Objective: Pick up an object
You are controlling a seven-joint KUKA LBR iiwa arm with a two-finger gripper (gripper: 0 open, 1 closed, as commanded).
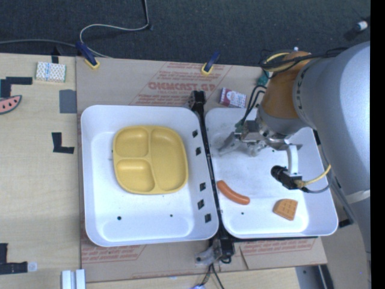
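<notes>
Two shallow white plastic bins sit side by side on a cardboard-covered bench, seen from above at a slant. The left bin (96,179) holds a pale yellow plastic plate (149,159) with three compartments, lying flat near the bin's middle.

The right bin (313,221) holds the likely targets. An orange-red toy sausage (233,192) lies flat on the floor, close to the wall shared with the left bin. A small tan waffle-patterned toy cracker (286,208) lies well to the sausage's right, nearer the bin's front edge. Both rest loose and apart from each other, probably scattered so that either can be approached from above.

The grey arm, with its orange band, enters from the right and bends over the right bin's back half. Its metal two-finger gripper (231,142) points toward the shared wall, behind the sausage and well apart from it. The fingers (227,144) appear to stand slightly apart, though they are small and partly blurred, so the gap is uncertain. Nothing sits between them, and they seem to touch only the bin floor, if anything. Neither the sausage nor the cracker is grasped; the pick is not yet done.

A small red-and-white packet (231,97) lies on the cardboard behind the right bin.
</notes>
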